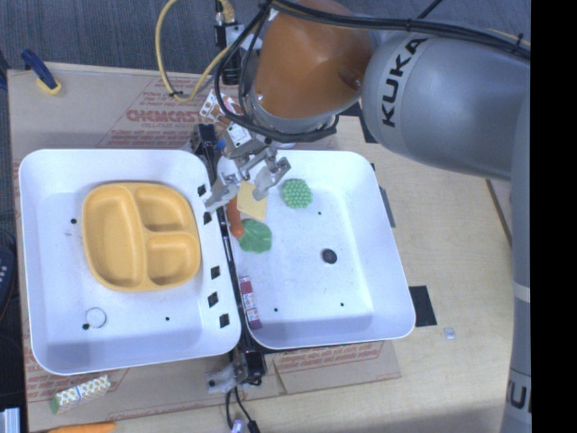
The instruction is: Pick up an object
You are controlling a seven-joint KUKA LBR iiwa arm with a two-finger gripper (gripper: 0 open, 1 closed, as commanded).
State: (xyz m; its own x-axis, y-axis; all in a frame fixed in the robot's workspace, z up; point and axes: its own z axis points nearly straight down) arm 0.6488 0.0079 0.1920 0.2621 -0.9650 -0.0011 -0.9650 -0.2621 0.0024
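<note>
Two shallow white plastic bins sit side by side on the tan cardboard-covered worktop (451, 215). In the left bin (45, 188) lies a yellow three-compartment plastic tray (140, 235), and a small clear ring (95, 317) lies near that bin's front left corner. The right bin (361, 278) holds the loose things, most of them gathered at its rear left: a pale yellow flat block (253, 206), a round light green bumpy ball (297, 193) just to the block's right, an orange carrot-shaped piece (234, 218) lying along the bin's left wall, and a darker green lumpy piece (256, 236) touching the carrot's lower end. A small dark round disc (329, 257) lies apart from these, near the bin's middle, and a narrow dark red stick (247, 300) lies along the left wall toward the front.

The grey arm with its orange band (306, 57) reaches over the rear of the right bin, and its metal tool (248, 174) hangs low over the rear left corner, right above the yellow block. Its fingers (270, 171) look spread rather than pressed together, one on each side of the block's top edge, but whether they touch the block cannot be told. Nothing is clearly pinched between them.

A yellow cable (171, 25) loops behind the bins, and a blue-and-yellow object (41, 72) lies at the worktop's far left corner.
</note>
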